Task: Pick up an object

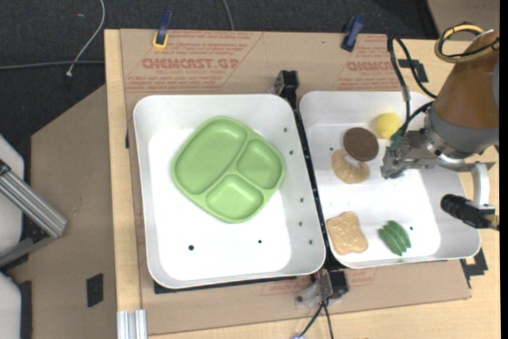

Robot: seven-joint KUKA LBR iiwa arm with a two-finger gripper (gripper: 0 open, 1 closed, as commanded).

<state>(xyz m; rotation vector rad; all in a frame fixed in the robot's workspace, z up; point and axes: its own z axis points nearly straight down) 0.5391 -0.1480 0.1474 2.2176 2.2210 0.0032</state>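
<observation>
Nearest, a tan waffle-like piece (pixel 347 233) lies flat beside ridged green food (pixel 394 237); the hand's (pixel 392 165) grip cannot be told.

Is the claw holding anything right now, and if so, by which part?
Cannot be told. The claw sits low in the right bin, beside the brown round piece, with nothing visibly gripped.

A bench top covered with brown cardboard (pixel 238 59) printed in red lettering is seen from above. Two shallow white bins are set side by side on it, touching: the left bin (pixel 159 194) and the right bin (pixel 429 242). The cardboard's far edge is held by two blue clamps (pixel 163 26)
</observation>
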